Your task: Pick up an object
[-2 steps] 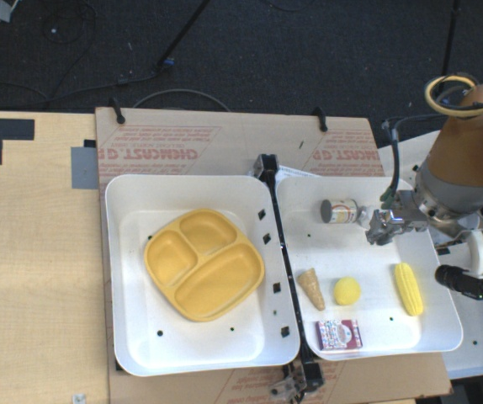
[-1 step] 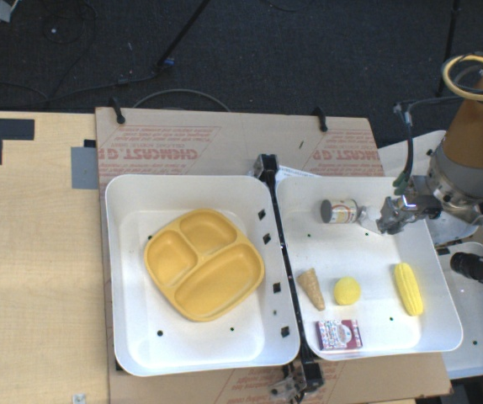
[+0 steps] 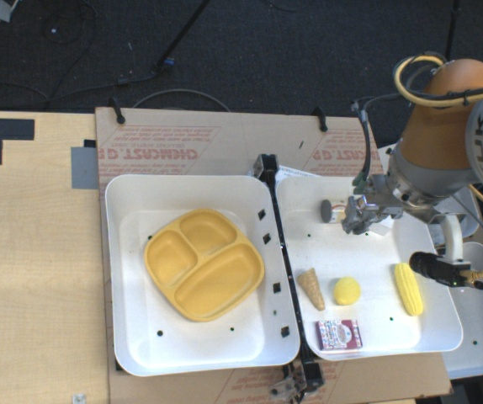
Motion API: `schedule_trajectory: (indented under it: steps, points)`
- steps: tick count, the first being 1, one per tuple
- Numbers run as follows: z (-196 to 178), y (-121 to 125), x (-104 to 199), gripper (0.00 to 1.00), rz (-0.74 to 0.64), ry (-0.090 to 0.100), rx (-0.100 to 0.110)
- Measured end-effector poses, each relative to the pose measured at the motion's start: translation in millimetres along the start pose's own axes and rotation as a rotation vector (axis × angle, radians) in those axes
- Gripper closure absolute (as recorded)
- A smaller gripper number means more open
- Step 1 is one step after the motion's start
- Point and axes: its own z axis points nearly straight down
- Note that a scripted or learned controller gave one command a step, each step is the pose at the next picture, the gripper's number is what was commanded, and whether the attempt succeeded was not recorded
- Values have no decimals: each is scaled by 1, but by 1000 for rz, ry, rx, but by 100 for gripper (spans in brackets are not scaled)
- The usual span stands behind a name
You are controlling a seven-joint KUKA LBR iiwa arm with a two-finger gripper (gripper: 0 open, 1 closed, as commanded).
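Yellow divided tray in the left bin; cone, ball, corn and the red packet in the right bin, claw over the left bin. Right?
Not quite. The camera view shows the claw over the right bin, not the left bin. The rest holds: yellow divided tray left; cone, ball, corn, red packet right.

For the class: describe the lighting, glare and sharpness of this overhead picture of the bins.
Camera view: even, soft light with faint shadows; the floor behind is dark; the white bins look bright, near washed out; the yellow tray and corn are fairly sharp; the claw is slightly blurred.
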Motion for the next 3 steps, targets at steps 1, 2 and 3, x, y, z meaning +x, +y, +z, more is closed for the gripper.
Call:
schedule_trajectory:
  steps: [1,2,3]
  points:
    - [5,1,42,100,1,0,1]
    - [0,7,98,100,1,-2,0]
    - [-4,1,152,100,1,-1,0]
